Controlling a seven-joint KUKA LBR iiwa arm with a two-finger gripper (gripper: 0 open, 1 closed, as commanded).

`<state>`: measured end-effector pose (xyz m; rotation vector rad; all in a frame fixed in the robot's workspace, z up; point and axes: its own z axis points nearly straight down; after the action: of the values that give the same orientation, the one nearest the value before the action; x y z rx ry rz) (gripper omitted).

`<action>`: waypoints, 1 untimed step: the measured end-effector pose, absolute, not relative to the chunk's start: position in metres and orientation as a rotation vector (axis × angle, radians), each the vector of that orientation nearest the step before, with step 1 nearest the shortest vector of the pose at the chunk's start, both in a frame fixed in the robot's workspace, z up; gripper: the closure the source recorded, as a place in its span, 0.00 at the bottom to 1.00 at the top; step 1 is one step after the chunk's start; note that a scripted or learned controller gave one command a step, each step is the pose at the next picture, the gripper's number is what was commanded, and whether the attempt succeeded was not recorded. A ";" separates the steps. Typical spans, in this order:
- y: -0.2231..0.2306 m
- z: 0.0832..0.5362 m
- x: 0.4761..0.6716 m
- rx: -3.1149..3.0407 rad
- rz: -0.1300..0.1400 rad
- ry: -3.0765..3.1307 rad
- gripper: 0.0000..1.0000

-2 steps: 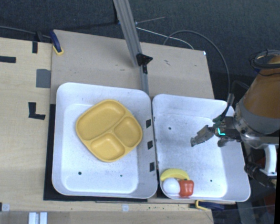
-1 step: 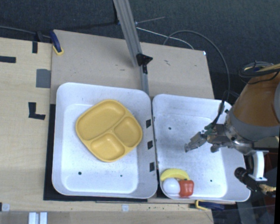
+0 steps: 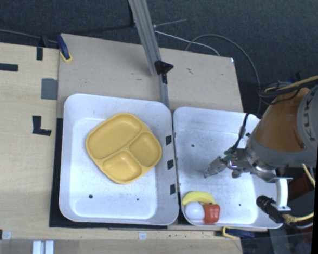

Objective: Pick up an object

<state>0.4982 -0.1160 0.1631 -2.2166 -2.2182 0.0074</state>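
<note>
Dark carpet lies behind a pale wooden worktop (image 3: 15, 157) marked with bits of black tape, and two shallow white bins sit side by side on it. A grey metal rail (image 3: 146, 33) slants down from the top edge toward the seam between the bins.

In the left bin (image 3: 70, 199) a yellow divided plate (image 3: 124, 147), with three compartments, lies flat and turned at an angle, near the middle and slightly toward the far side.

In the right bin (image 3: 203, 121) three small things are clustered in the near left corner, touching each other: a yellow curved piece (image 3: 199, 196) at the back, a white ball (image 3: 195, 211) in front of it, and a small red object (image 3: 211, 213) just to the ball's right.

From the right the arm (image 3: 283, 130) reaches over the right bin, its orange band showing above the grey wrist. The end effector (image 3: 215, 168) hangs above the bin's bare middle, pointing left and a little downward, apart from the cluster, which lies nearer the camera. Nothing is visible between its fingers; how far they are spread I cannot tell at this angle.
</note>
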 end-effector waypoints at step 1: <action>-0.119 0.119 0.496 -2.216 0.007 -2.218 0.00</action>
<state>0.4960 -0.1189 0.1188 -2.2156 -2.2184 0.0070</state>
